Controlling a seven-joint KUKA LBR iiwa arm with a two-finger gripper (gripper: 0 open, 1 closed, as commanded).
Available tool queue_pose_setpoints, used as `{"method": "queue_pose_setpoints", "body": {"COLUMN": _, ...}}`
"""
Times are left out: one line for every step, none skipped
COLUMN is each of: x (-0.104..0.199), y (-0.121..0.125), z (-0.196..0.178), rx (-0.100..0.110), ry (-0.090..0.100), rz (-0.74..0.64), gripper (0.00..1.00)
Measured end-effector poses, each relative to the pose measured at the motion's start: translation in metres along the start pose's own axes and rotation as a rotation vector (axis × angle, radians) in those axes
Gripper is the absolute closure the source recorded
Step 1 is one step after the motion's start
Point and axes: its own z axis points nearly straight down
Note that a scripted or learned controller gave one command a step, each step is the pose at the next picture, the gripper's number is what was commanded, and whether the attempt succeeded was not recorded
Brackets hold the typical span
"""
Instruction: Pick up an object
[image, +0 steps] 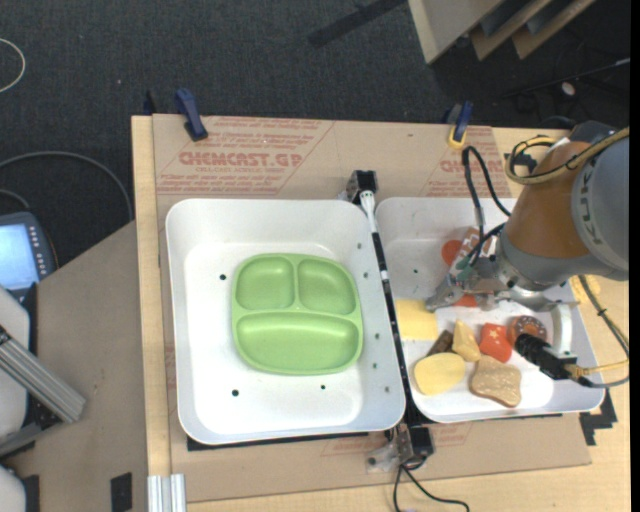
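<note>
We see the arm (560, 215) bent low over the right bin (420, 215), its gripper (462, 288) pointing down and to the left; whether it is closed we cannot tell; the toy foods (470, 365) lie just below it, the green divided plate (297, 313) well to its left.

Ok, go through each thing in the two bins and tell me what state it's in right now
Green three-compartment plastic plate: upright, flat in the left white bin, nothing on it.
Toy food pieces: loose, clustered in the right white bin.
Gripper: low inside the right bin, over the toy food.
</note>
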Motion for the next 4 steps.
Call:
{"method": "queue_pose_setpoints", "body": {"x": 0.006, "y": 0.060, "z": -0.007, "rx": -0.012, "ry": -0.004, "rz": 0.000, "gripper": 0.00}}
{"method": "queue_pose_setpoints", "body": {"x": 0.036, "y": 0.027, "z": -0.007, "rx": -0.002, "ry": -0.001, "rz": 0.001, "gripper": 0.00}}
{"method": "queue_pose_setpoints", "body": {"x": 0.022, "y": 0.006, "z": -0.006, "rx": -0.002, "ry": -0.002, "rz": 0.005, "gripper": 0.00}}
{"method": "queue_pose_setpoints", "body": {"x": 0.022, "y": 0.008, "z": -0.017, "rx": -0.006, "ry": -0.003, "rz": 0.004, "gripper": 1.00}}
